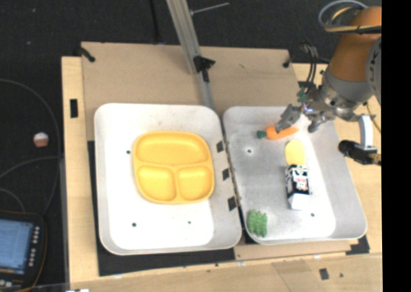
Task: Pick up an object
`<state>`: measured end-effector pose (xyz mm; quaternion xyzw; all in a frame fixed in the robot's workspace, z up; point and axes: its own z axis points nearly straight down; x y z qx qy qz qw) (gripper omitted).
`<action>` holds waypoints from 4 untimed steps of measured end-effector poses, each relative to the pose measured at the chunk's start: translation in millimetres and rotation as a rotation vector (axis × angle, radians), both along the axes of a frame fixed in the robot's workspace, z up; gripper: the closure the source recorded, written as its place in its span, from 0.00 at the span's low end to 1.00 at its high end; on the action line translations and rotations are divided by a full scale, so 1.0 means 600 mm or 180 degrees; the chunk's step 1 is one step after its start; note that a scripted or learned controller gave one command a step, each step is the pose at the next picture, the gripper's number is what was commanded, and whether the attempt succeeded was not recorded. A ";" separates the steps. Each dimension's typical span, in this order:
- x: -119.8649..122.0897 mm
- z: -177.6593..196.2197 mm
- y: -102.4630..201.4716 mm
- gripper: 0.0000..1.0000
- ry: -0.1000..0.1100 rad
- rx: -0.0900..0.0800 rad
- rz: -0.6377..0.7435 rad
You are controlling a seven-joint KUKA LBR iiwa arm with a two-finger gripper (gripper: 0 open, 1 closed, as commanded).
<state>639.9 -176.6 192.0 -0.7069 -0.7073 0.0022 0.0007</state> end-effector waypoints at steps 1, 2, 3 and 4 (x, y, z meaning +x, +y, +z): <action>0.001 -0.070 -0.003 0.00 -0.0004 -0.0004 -0.0006; 0.004 -0.046 -0.004 1.00 -0.0027 -0.0004 -0.0006; -0.005 0.033 -0.009 1.00 -0.0033 0.0004 -0.0007; -0.003 0.044 -0.010 1.00 -0.0022 0.0009 -0.0002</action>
